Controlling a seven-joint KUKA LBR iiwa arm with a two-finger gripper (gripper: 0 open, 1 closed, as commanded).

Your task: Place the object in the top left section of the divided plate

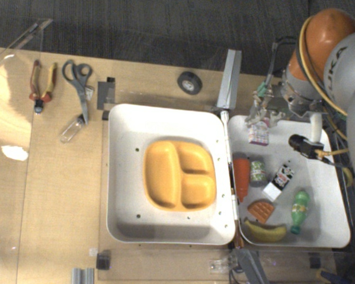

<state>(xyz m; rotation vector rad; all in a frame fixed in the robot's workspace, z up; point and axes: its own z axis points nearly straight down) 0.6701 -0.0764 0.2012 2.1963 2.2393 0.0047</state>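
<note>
At the far left of the wooden surface lie red-handled pliers, and just to their right grey-handled scissors with the blades pointing toward the near edge. A roll of black tape sits farther right, beyond the far rim of the left bin.

The left bin holds a yellow divided plate at its middle. The plate has one long section on its left side and two smaller ones stacked on its right, and all three show only bare yellow.

The right bin carries the loose items. An orange carrot lies along its left wall, with a small green can just beside it. Nearer the front edge are a brown waffle-like piece and a yellow banana, the banana lying along the front wall. To the right of these are a small black-and-white carton and a green bottle.

At the far left corner of the right bin hangs the hand, reaching down from the grey arm with its orange band at upper right. A small pale packet with pinkish print sits directly under the fingertips, and it appears to be pinched between them, though the view is too small to be sure. It is over the right bin, well apart from the plate.
</note>
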